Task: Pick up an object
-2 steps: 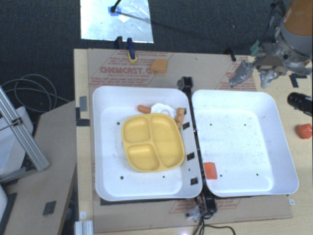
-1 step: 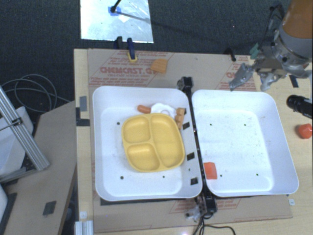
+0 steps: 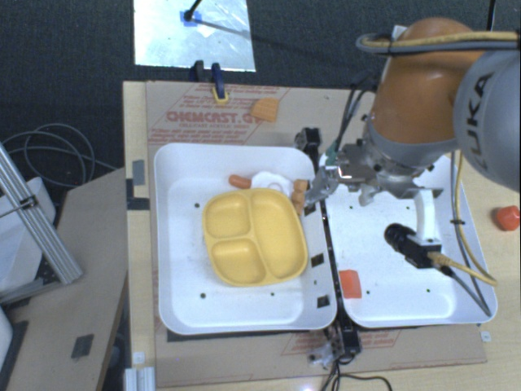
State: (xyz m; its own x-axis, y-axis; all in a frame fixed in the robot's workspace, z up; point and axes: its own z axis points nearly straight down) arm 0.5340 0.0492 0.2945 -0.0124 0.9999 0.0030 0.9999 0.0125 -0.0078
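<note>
Fingers (image 3: 313,187) blurred at the bins' divider, state unclear; yellow divided plate (image 3: 253,236) half hides a white cup (image 3: 272,182) and orange carrot (image 3: 240,182)

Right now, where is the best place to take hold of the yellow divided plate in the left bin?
Probably the yellow plate's raised rim on its right side, coming from above: it lies flat, too wide to span, and that edge lies nearest the arm.
</note>
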